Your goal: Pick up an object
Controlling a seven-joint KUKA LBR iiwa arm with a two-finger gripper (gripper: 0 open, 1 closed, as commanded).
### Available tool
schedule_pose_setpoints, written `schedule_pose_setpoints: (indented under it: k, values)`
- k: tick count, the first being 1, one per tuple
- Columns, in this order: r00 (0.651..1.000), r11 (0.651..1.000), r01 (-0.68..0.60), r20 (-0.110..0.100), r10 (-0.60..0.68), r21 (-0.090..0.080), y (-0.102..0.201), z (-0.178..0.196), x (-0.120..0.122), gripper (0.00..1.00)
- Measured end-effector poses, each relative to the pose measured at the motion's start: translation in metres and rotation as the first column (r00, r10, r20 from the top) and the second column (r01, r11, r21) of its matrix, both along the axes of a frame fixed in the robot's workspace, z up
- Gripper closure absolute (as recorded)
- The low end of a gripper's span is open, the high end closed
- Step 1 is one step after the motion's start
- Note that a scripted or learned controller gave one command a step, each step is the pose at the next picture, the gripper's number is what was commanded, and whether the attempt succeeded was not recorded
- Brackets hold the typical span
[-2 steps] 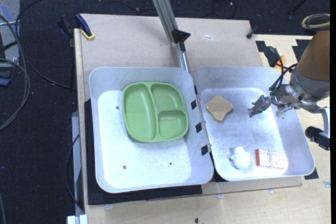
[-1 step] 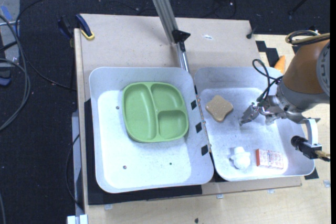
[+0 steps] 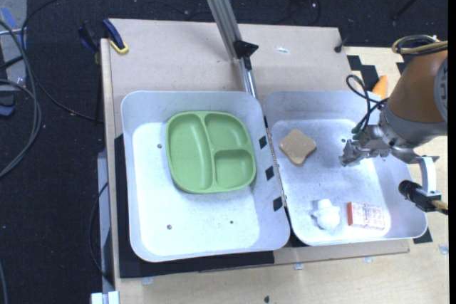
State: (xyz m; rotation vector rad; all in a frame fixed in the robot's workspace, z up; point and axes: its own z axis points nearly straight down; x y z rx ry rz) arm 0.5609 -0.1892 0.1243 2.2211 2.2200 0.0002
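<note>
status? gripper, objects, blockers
Gripper low over right bin, nothing seen held. Tan bread-shaped piece, white lump, red-white packet all loose in that bin. Green divided plate in left bin. No blockers.

Two shallow white bins side by side on a wooden bench (image 3: 178, 57). Left bin (image 3: 142, 224): green three-compartment tray (image 3: 211, 152), lying flat toward the far side. Right bin (image 3: 406, 221): tan bread-shaped slice (image 3: 297, 146) near the left wall; small white object (image 3: 327, 214) and red-and-white packet (image 3: 367, 216) just beside each other at the near edge. Gripper (image 3: 350, 154) low over the bin's right part, apart from all three objects. Grey arm with orange band (image 3: 420, 92) entering from the right.
</note>
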Motion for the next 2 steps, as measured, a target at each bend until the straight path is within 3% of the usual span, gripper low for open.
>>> schedule_pose_setpoints:
  k: [2]
  values:
    - [1.0,1.0,-0.002,0.003,0.002,-0.001,-0.009,0.103,0.002,1.0]
